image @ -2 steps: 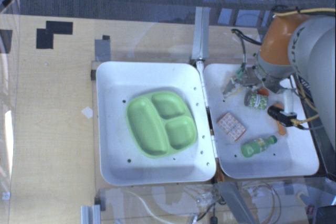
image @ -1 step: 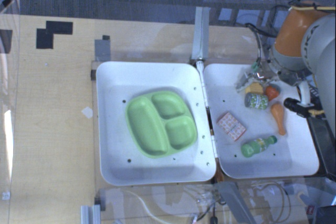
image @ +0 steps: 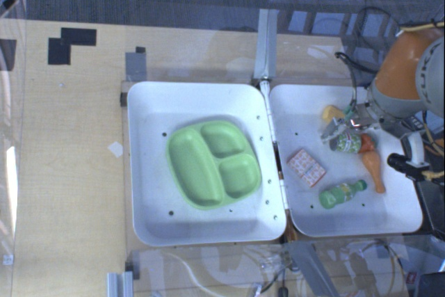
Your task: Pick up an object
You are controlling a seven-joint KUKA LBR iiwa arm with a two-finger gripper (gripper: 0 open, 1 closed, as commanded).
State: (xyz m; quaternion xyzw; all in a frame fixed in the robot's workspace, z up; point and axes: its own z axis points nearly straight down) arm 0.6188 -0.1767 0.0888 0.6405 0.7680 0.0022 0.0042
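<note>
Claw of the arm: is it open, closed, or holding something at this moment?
Claw: it cannot be told. It sits low in the right bin, over a green can and beside a yellow item.

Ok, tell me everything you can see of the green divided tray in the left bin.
The green divided tray is pale lime green and looks like smooth moulded plastic, with rounded corners. It has three compartments: one long section along its left side and two smaller ones on the right. All three hold nothing. It lies flat and right way up, turned slightly askew, near the middle of the left bin. It rests on the bin floor, away from the walls, and nothing else touches it.
</note>
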